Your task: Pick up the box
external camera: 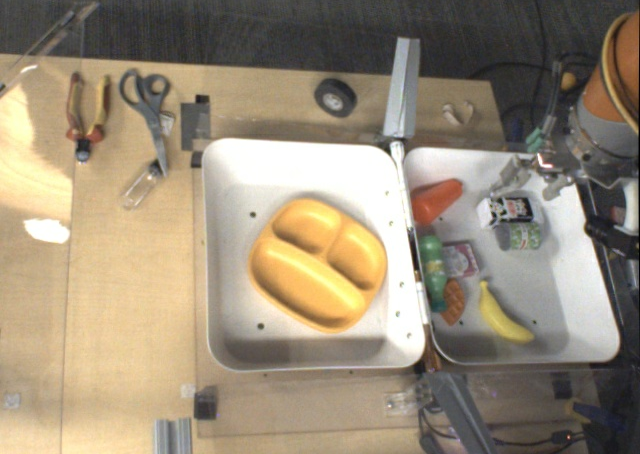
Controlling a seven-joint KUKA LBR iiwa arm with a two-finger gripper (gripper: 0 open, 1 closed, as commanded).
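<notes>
The box [514, 221] is small, with a black-and-white label and a green lower end, and lies in the upper middle of the right bin [580, 342]. My gripper [527, 180] hangs just above and behind the box, reaching in from the right under the arm's orange band [612, 82]. Its two fingers stand spread apart, one at the left [504, 178] and one at the right [553, 184]. Nothing sits between them, and the box rests on the bin floor.
The right bin also holds a red pepper-like piece [437, 199], a green item [432, 260], a small clear packet [460, 259] and a banana [502, 314]. A large yellow bread-shaped object [318, 262] lies in the left bin [230, 332]. Scissors [150, 107] and pliers [85, 112] lie on the bench.
</notes>
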